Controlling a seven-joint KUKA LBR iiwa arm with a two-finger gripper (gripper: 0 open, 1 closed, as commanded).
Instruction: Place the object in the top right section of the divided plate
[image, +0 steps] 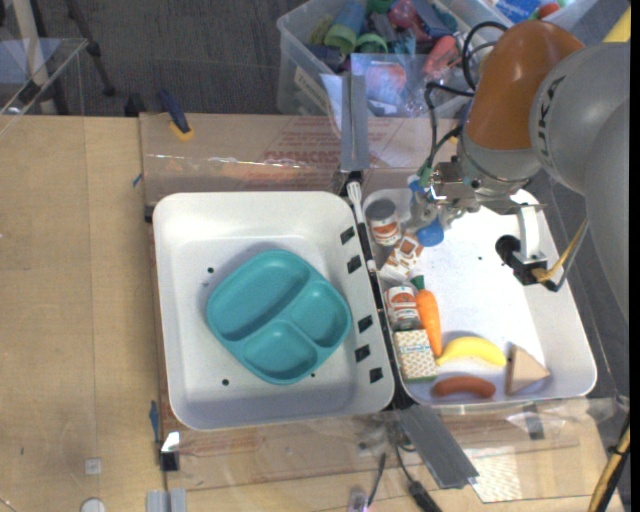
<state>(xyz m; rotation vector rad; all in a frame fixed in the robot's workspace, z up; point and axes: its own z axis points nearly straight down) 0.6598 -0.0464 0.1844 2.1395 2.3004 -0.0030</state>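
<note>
Sausage (462, 387) and banana (472, 351) sit crammed together, so the end effector (432, 212), grip state unclear, could easily snag the wrong item.

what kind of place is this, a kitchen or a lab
Most likely a robotics lab: a robot arm reaches over two white bins, one holding a teal divided plate, the other toy food like a carrot and banana.

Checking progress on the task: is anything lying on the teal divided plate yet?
No, the teal divided plate in the left bin shows bare compartments.
</note>
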